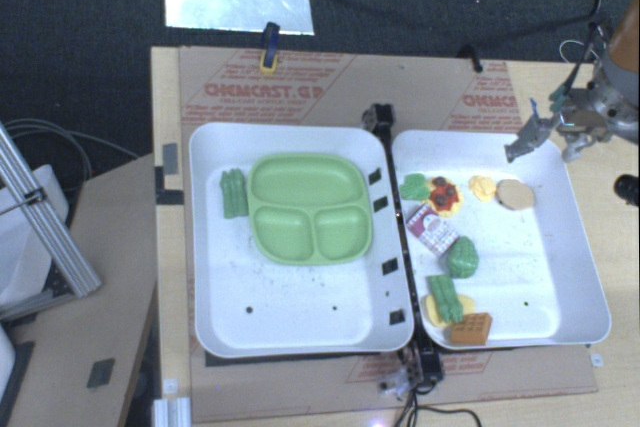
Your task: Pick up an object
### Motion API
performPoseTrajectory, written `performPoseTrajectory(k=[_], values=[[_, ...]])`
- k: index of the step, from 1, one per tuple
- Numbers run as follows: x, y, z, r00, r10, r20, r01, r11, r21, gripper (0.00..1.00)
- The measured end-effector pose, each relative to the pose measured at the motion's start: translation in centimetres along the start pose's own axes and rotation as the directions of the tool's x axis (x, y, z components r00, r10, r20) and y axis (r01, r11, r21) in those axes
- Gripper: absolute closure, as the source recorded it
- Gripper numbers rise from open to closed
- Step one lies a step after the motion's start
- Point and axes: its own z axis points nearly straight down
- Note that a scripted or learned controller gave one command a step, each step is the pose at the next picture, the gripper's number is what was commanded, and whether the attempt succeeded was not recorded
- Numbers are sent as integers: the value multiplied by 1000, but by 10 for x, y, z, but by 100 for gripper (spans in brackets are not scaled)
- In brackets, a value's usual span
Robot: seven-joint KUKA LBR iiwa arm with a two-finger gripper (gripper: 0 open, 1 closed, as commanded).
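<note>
While the gripper (548,140) is seen with fingers spread and nothing between them above the right bin (585,265), the round tan cookie (516,195) lies below; judged light, rigid, best pinched across its edges.

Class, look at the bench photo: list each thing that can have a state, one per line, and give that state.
gripper: open, holding nothing, above the right bin's far edge
green divided plate: upright, compartments bare, in left bin
green bean piece: lying flat beside the plate
waffle: lying against the right bin's near wall
</note>
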Motion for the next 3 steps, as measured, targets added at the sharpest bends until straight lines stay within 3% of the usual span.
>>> performPoseTrajectory(k=[1,2,3], values=[[-16,26,171,1000,1,-2,-1,1000,9,0],[-33,52,183,1000,-2,4,3,1000,-9,0],[-18,66,185,1000,-4,0,4,1000,-4,0]])
